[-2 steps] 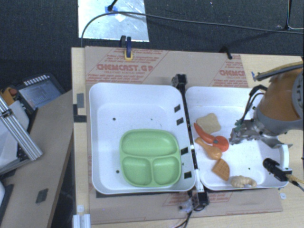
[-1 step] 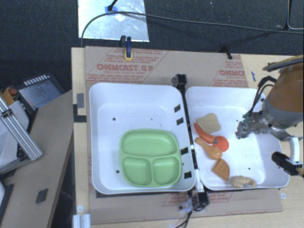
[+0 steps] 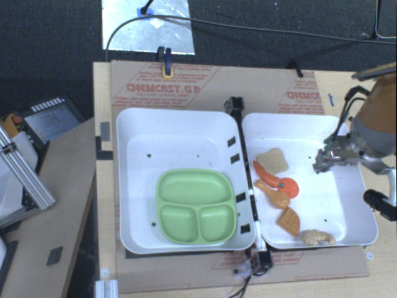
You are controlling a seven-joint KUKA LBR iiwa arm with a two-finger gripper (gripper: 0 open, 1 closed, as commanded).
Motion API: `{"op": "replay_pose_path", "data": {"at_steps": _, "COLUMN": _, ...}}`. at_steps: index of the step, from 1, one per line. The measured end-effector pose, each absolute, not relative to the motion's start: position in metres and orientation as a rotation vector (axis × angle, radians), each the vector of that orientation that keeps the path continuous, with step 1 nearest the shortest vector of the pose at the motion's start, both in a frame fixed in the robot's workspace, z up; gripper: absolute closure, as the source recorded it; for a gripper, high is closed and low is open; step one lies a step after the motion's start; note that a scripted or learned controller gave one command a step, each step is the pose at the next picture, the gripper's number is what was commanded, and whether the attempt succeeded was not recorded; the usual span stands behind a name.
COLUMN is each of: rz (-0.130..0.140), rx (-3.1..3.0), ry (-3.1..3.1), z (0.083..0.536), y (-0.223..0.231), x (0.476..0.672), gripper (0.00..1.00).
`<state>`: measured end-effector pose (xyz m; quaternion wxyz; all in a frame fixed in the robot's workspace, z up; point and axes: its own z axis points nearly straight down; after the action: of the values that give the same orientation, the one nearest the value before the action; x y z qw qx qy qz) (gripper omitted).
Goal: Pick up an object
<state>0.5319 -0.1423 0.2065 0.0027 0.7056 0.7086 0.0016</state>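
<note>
The right bin (image 3: 347,222) holds several toy foods: a tan bread slice (image 3: 273,161), a red-orange piece (image 3: 278,182), an orange carrot-like piece (image 3: 274,197), a brown cracker (image 3: 289,220) and a beige lump (image 3: 317,236) near the front wall. My gripper (image 3: 323,161) hangs over the right part of this bin, to the right of the bread slice and apart from every item. Nothing shows between its fingers.
The left bin (image 3: 142,141) holds a green three-compartment plate (image 3: 196,205). A black divider strip (image 3: 245,179) runs between the bins. Cardboard (image 3: 186,85) lies under both, and cables cross the dark floor behind.
</note>
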Motion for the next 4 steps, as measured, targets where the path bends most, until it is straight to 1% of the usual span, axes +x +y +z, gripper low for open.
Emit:
{"op": "replay_pose_path", "data": {"at_steps": 1, "rz": 0.004, "rx": 2.215, "ry": 2.224, "z": 0.235, "y": -0.142, "x": 0.533, "gripper": 1.0}}
{"op": "replay_pose_path", "data": {"at_steps": 3, "rz": 0.006, "rx": 2.211, "ry": 2.23, "z": 0.249, "y": -0.036, "x": 0.572, "gripper": 1.0}}
{"op": "replay_pose_path", "data": {"at_steps": 4, "rz": 0.004, "rx": 2.21, "ry": 2.23, "z": 0.238, "y": 0.006, "x": 0.595, "gripper": 1.0}}
